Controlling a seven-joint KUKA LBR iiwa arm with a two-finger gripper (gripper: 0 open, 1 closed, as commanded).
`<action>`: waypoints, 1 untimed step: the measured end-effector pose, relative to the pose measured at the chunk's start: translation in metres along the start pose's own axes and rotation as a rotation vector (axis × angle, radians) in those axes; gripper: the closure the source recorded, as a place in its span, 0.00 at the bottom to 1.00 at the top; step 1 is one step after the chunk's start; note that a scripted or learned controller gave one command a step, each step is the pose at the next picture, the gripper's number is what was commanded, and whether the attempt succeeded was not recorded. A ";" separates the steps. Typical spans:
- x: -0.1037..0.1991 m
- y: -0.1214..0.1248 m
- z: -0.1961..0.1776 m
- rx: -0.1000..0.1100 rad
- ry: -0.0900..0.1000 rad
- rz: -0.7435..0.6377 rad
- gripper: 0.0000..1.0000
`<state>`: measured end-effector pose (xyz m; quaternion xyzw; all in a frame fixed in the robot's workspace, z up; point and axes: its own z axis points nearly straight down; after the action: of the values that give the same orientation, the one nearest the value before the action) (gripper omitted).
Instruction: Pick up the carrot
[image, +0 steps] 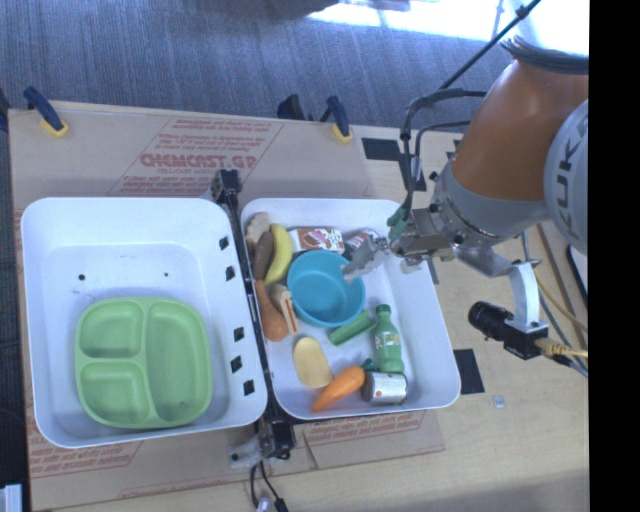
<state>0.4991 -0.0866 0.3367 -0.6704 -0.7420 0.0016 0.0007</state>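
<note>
The orange carrot (338, 388) lies in the right bin (443, 352) near its front edge, between a pale yellow potato-like piece (311, 362) and a tin can (385, 387). My gripper (360, 257) hangs over the back right part of the same bin, at the right rim of a blue bowl (323, 287). It is well behind the carrot and apart from it. Nothing shows in its grasp.
The right bin also holds a banana (278, 254), a green bottle (388, 342), a green vegetable (350, 328), a brown-orange piece (272, 313) and a snack packet (318, 238). A green divided plate (143, 362) lies in the left bin (50, 260).
</note>
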 end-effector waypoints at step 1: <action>0.041 -0.021 0.150 0.016 0.006 0.204 0.00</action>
<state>0.4735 -0.0480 0.1864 -0.7425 -0.6698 0.0057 0.0082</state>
